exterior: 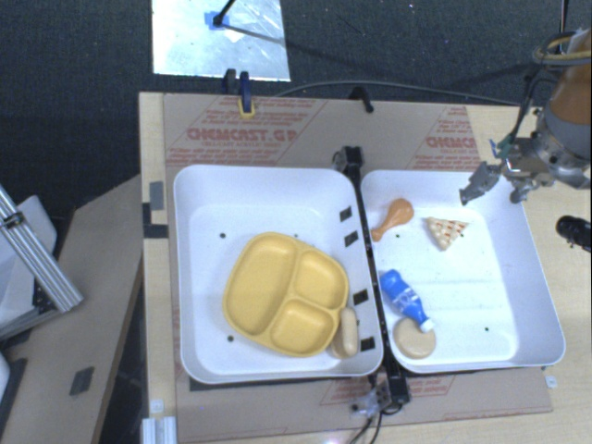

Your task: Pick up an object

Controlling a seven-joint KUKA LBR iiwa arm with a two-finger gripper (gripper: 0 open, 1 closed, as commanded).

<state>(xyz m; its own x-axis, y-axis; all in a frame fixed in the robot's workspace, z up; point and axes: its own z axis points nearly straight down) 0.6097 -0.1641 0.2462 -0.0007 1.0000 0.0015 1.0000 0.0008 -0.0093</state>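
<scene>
Gripper hovers over the right bin's far rim — fingers spread, holding nothing — pizza slice just beside it, drumstick farther left.

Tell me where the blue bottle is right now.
The blue bottle lies in the right bin, near its left wall, just above the round tan cookie and below the drumstick.

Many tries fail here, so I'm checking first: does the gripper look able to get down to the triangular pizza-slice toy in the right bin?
Probably yes. The triangular pizza-slice toy lies alone on the bin floor, apart from the drumstick toy, with the gripper hovering just beyond it.
</scene>
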